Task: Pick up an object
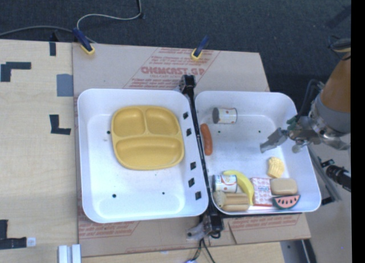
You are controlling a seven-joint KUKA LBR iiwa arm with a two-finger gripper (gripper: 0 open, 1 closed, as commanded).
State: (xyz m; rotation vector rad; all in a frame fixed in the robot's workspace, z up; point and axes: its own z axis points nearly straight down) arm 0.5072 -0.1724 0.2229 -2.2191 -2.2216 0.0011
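My gripper (283, 144) hangs over the right side of the right bin (251, 101), fingers spread open and nothing between them. One finger (271, 141) points left and down toward the bin floor. Just below the gripper lies a yellow corn piece (276, 167). Along the bin's front edge sit a banana (244, 182), a small can (226, 183), a bread bun (234, 201), a pink packet (262, 190), a tan bread piece (284, 186) and a watermelon slice (286, 202). A sausage (206, 139) lies by the left wall and a white can (225, 116) lies on its side at the back.
The left bin (97, 159) holds a yellow divided plate (147, 137). A black divider clip strip (194, 142) runs between the bins. The arm's orange band (341, 88) stands at the right edge above the bin wall.
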